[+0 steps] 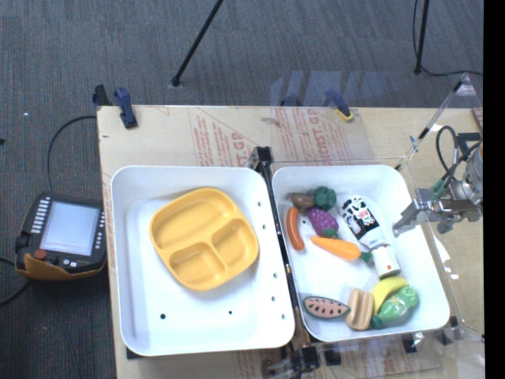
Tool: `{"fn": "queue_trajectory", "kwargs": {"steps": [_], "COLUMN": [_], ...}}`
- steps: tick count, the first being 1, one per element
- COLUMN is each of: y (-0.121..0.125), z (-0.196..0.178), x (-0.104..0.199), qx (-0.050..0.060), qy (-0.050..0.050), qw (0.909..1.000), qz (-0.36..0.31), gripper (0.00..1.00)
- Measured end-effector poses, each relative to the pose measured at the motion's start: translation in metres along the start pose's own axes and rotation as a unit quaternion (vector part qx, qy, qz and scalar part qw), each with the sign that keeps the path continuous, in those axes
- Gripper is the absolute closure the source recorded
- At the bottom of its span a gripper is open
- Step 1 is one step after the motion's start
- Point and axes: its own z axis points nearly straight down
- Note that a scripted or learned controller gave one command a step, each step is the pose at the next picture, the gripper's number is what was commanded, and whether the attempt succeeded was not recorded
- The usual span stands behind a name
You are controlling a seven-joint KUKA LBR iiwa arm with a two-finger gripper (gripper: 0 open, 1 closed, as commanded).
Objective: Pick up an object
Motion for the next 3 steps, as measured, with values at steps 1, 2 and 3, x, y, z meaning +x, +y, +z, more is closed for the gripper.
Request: {"fn": "queue_trajectory", "kwargs": {"steps": [1,2,3], "y": [0.041,0.091,0.034], "z": [0.142,0.19,0.188], "x": [0.017,0.036,0.054], "qx": [0.01,0.003,0.001], "qy": [0.003,0.001,0.002], "qw": [0.9976,0.9708,0.881], "qz": [0.069,0.24,0.473], "gripper": [0.0,0.0,0.0]}}
